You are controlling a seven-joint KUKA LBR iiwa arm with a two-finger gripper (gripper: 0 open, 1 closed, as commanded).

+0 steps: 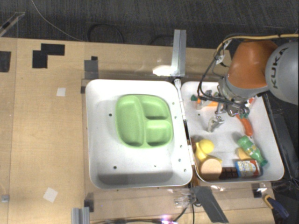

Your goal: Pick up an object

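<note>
Claw [216,123] hangs over bare floor of right bin [270,125] — items crowd its near edge — grip state unclear.

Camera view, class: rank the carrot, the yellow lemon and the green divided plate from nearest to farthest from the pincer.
1. Carrot, just right of the pincer in the right bin.
2. Yellow lemon, below it towards the bin's front.
3. Green divided plate, in the left bin.

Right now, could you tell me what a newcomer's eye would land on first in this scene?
Probably the big green divided tray, lying in the middle of the left bin. Next, the arm's orange band, reaching in over the right bin with the gripper above its bare upper floor. Then the colourful clutter along that bin's lower edge: a yellow lemon and a green bottle.
</note>
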